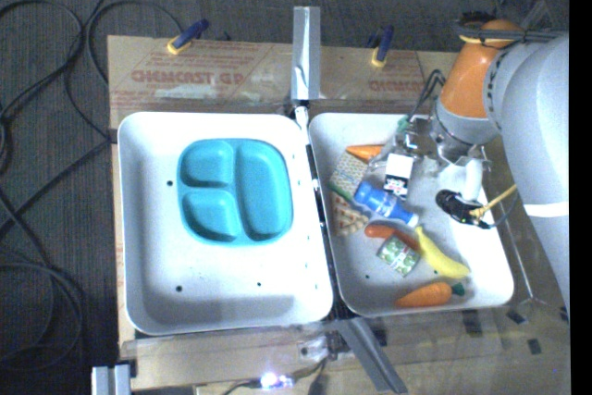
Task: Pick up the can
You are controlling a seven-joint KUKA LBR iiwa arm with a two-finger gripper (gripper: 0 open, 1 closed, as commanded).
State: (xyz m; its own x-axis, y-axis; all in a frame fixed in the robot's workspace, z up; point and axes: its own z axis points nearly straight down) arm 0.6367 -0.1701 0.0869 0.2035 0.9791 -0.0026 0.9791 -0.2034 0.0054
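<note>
We locate the can [385, 203], blue with a white band, lying on its side in the right bin [499, 291], hemmed in by clutter: a waffle-patterned piece [348, 195] at its left end, a red item [381, 231] and a green packet [399, 255] just below, a banana [438, 256] to the lower right. The gripper [399, 173] hovers just above the can's upper end; we cannot tell its opening from this view. We judge three risks: the round body rolls away under uneven contact; a descent near the can's end tips it instead of seating it; neighbouring items are caught or pushed.
</note>
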